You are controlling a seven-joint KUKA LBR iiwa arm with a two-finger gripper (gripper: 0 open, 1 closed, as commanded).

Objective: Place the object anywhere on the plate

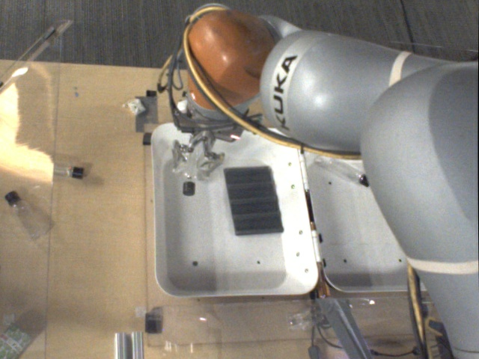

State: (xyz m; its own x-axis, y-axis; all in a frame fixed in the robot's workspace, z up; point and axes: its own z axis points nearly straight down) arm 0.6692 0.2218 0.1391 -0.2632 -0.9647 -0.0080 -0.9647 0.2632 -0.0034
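Note:
A small dark block [188,188] lies on the floor of the left white bin [168,268], near its far left side. The plate [254,200] is a dark ribbed rectangle lying flat in the middle of the same bin, to the right of the block. My gripper [196,163] hangs just beyond the block, over the bin's far left corner, under the orange wrist band [224,54]. Its metal fingers [179,158] stand apart and open with nothing between them. The block sits apart from the plate and from the gripper.
The right white bin [359,264] lies beside the left one, mostly under the grey arm [359,96]. Small loose items [75,172] rest on the wooden bench left of the bins. A black fixture [147,114] stands at the left bin's far corner.

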